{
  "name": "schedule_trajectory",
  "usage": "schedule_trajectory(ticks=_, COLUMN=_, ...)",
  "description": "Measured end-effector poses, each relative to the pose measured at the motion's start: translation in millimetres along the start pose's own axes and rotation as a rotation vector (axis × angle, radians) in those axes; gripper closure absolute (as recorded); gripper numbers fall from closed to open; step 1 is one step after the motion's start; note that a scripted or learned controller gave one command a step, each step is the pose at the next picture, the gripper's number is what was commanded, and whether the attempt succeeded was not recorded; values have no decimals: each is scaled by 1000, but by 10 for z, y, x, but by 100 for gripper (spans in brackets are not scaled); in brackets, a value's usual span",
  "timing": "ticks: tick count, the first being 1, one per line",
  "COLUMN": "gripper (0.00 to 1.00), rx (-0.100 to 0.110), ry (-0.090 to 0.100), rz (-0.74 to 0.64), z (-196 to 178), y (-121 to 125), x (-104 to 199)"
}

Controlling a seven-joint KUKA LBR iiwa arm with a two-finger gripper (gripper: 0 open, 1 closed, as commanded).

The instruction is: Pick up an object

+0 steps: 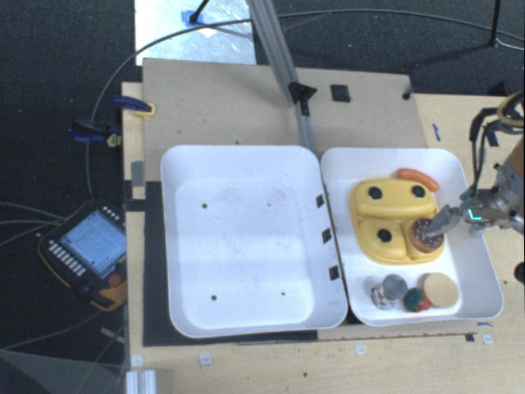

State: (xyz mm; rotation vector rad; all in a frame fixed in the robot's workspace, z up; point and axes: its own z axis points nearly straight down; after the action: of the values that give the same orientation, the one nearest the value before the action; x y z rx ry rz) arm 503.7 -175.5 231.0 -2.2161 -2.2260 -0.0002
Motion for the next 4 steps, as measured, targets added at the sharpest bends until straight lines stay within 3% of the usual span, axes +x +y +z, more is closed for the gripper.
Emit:
schedule_trajectory(ticks=1, gripper=0, rx=-1, ry=0, rz=0, z=-5, y=4, x=0)
schedule_trajectory(ticks=3, gripper=0, rx=7, ry=3, rz=2, z=1159, y=-108, x=22)
schedule_trajectory(ticks=4, gripper=0, rx=6, ry=6, rz=3, z=1415, y=-108, x=3)
